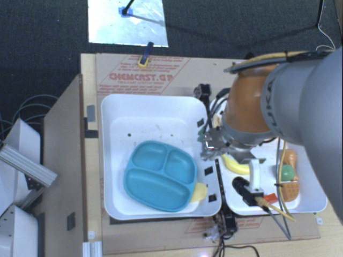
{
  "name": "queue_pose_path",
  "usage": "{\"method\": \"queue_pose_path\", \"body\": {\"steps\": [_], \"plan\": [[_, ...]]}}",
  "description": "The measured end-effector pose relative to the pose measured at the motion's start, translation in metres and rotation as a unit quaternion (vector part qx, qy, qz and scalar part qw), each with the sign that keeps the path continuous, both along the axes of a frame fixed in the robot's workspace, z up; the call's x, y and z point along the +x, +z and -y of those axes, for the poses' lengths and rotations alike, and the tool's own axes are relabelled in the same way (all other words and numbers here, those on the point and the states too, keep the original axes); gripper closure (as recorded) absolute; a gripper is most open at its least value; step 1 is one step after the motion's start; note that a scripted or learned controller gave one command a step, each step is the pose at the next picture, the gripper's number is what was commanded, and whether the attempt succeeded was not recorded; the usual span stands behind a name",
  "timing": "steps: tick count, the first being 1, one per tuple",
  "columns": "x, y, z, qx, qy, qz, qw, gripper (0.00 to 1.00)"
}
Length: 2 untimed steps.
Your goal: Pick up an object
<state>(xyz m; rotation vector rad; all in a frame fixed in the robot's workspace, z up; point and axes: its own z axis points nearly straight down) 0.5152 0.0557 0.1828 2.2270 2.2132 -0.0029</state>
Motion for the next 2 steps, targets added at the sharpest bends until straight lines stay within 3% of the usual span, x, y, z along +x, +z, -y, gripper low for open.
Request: {"method": "queue_pose_path", "body": {"steps": [1,2], "plan": [[-0.001,0.001,-0.005,0.0014,0.004,0.000,1.0000,0.00],[-0.005,0.001,0.076,0.0005,0.000,0.000,1.0000,0.00]]}}
